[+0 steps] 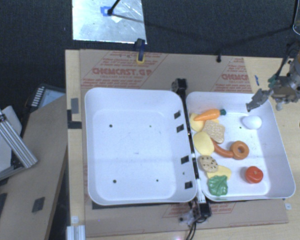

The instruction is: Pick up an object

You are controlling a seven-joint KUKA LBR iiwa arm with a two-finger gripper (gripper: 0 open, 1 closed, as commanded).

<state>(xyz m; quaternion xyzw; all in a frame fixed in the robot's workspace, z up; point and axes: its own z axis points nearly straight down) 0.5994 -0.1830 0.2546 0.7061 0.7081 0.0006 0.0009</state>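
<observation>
Gripper (256,102) hung at right bin's (282,159) far rim, just above the egg (251,122); can't tell its state.

Risk, imo: egg's round, could squirt away; other toys crowd the divider.

Count: 1 carrot (208,115), 1 donut (239,149), 1 tomato (254,174), 1 cookie (208,163), 1 egg. Left bin (97,134) had no toys.

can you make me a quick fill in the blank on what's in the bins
1. All the toy food lies in the ____ shallow white bin.
2. The plastic orange carrot has a ____ leafy end.
3. The small white egg lies nearest the arm's ____.
4. The round red tomato sits beside the brown ____.

Missing words: right; green; hand; doughnut
</observation>
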